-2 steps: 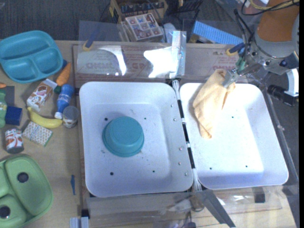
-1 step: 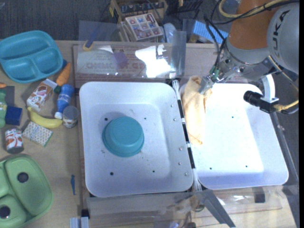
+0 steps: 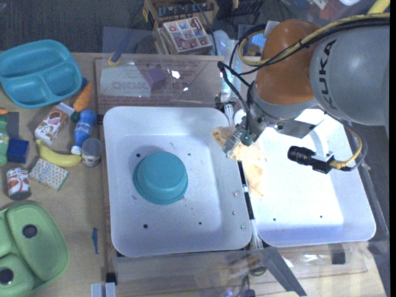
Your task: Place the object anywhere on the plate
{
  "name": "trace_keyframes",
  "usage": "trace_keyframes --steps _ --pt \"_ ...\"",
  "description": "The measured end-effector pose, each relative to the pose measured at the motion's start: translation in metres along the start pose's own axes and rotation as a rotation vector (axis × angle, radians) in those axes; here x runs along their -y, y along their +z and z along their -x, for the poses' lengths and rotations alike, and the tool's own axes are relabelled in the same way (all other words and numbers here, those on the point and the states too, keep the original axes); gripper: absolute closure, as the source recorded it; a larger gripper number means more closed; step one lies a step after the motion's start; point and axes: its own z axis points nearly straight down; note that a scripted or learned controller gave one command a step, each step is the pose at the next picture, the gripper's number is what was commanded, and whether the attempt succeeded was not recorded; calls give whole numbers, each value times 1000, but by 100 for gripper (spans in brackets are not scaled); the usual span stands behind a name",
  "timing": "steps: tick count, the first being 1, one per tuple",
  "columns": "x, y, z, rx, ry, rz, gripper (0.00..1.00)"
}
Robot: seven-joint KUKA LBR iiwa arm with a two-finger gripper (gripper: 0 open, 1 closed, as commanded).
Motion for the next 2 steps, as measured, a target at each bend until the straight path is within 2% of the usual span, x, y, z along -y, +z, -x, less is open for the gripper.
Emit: trace_keyframes --steps 1,2 --pt "-46 3 -51 0 -97 0 100" --pt "-128 50 -81 10 -255 11 100"
